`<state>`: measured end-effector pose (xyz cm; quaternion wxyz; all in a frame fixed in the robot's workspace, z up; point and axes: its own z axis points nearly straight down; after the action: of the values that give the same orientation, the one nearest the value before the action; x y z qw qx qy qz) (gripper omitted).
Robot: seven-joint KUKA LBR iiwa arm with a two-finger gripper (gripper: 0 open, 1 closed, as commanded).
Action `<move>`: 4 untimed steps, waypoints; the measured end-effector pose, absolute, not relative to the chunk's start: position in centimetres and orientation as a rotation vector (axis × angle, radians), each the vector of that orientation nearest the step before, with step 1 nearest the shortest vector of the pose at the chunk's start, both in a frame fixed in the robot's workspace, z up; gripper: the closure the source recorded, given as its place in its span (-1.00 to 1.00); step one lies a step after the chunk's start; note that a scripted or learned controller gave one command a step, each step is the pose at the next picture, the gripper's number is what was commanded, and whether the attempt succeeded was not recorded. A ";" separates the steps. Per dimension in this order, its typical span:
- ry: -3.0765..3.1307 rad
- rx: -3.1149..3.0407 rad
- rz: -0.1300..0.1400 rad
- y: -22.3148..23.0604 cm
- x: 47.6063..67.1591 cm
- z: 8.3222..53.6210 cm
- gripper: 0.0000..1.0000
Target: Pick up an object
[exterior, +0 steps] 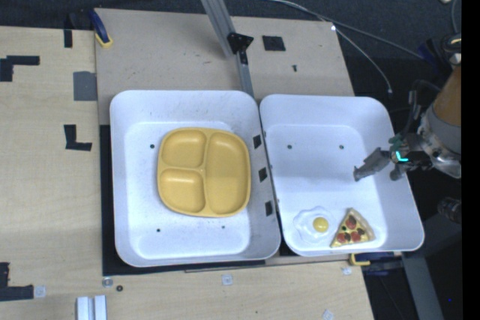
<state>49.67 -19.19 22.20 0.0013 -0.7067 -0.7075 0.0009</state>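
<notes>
A bench seen from above holds two shallow white bins side by side. The robot's gripper (pixel 373 163) reaches in from the right edge of the frame and hangs over the right side of the right bin (pixel 322 112), its dark fingers pointing left and slightly down. Whether it is released or clenched cannot be told at this size; nothing is seen between the fingers.

The likely targets lie along the lower edge of that bin, below and to the left of the gripper. A toy pizza slice (pixel 352 228) is the nearer one, its tip pointing to the upper left of the frame and its crust toward the lower right. Just beside it on the left sits a toy fried egg (pixel 313 223), apart from the slice by a small gap.

The bin floor between the gripper and the toys is bare. A yellow divided plate (pixel 204 171) rests in the left bin (pixel 135 116), well apart.
</notes>
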 end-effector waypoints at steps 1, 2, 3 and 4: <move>-2.222 -2.219 0.002 -19.2 49.7 22.2 -1.00; -2.219 -2.218 0.006 -19.3 49.6 17.9 -1.00; -2.219 -2.218 0.006 -19.8 50.3 12.2 -1.00; -2.223 -2.223 0.002 -19.9 50.3 8.5 -1.00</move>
<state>50.32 -19.90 8.51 -0.0011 -0.7070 -0.7072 0.0006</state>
